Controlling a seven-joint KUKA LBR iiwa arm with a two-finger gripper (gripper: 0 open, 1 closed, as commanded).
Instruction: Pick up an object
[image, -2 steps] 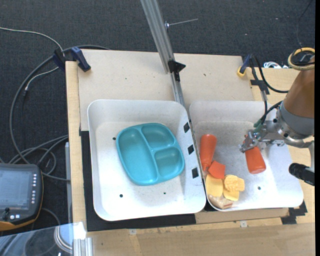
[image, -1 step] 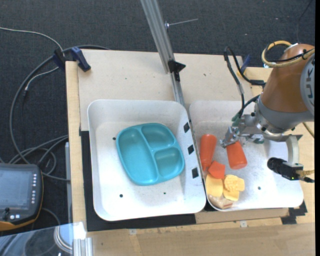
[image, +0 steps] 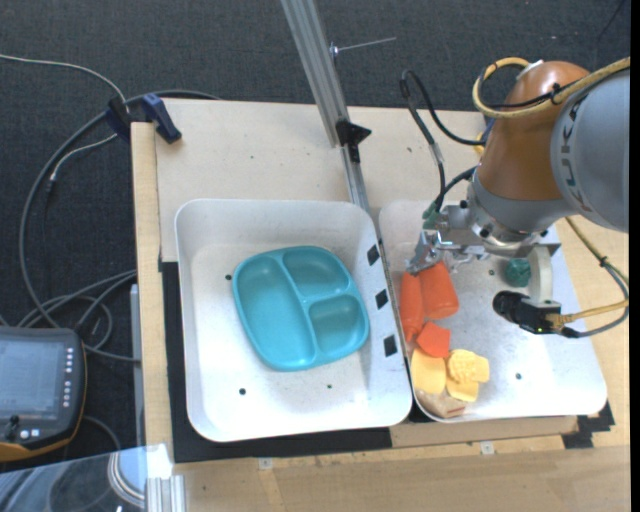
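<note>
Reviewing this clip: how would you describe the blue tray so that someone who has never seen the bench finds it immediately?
Start at the left bin of the two white ones on the bench. The blue tray lies alone in its middle, divided into compartments. Unlike the orange and yellow pieces crowded in the right bin, it is turquoise, flat and far larger.

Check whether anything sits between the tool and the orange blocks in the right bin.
Nothing visible does. The tool hangs right above the orange blocks by the right bin's left wall, with no other object between them.
</note>
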